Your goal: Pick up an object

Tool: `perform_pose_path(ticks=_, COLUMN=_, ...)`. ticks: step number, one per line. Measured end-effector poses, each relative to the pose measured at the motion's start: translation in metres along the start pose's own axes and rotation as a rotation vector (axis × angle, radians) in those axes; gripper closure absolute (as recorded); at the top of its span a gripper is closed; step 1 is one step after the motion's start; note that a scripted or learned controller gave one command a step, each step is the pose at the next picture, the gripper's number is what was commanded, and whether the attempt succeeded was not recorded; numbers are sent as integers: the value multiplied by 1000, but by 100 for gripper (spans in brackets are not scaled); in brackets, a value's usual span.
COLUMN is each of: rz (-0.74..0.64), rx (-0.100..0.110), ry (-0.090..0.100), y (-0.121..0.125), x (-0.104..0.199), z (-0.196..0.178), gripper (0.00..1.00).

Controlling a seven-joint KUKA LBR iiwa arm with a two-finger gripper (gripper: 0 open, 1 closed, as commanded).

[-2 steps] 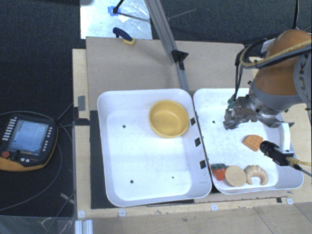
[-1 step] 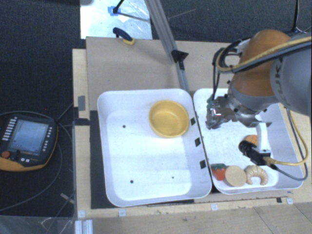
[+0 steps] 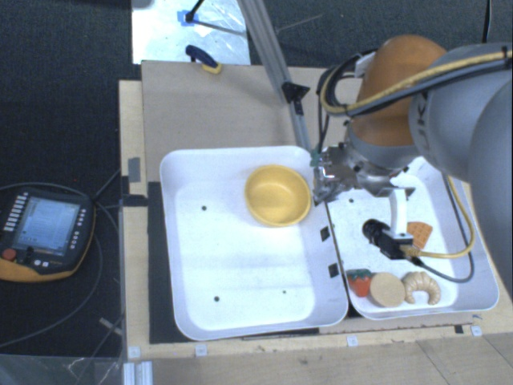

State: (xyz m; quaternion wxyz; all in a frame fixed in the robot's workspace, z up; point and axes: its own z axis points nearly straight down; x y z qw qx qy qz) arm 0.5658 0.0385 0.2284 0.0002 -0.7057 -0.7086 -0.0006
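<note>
1. Gripper position. The gripper (image 3: 323, 184) hangs over the seam where the left bin (image 3: 232, 273) and the right bin (image 3: 474, 289) meet, near their far corners. Whether it is wide or narrow cannot be told (the wrist body covers it from above), and nothing is seen held in it.

2. Candidate objects. The yellow bowl (image 3: 276, 195) sits upright in the left bin, just beside the gripper on the side away from the arm. It is the closest object and the likely target. On the near side of the gripper, well apart from it, three items crowd the right bin's front wall: a red piece (image 3: 359, 281), a round tan disc (image 3: 386, 289) touching it, and a croissant (image 3: 422, 287) beside the disc. An orange wafer (image 3: 419, 233) lies apart from them, under the arm.

3. Placement rationale. The judged step is the approach. Standing at the bowl's rim suits a pinch on its thin wall.

4. Clearances. Two raised bin walls run directly below the gripper, so a straight descent risks striking them. Open floor lies beyond and in front of the bowl. The desk (image 3: 208, 111) behind the bins is bare.
</note>
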Motion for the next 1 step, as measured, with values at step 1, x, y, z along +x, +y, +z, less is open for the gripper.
perform_pose_path(ticks=1, rz=0, rx=0, ry=0, y=18, x=49, z=6, gripper=100)
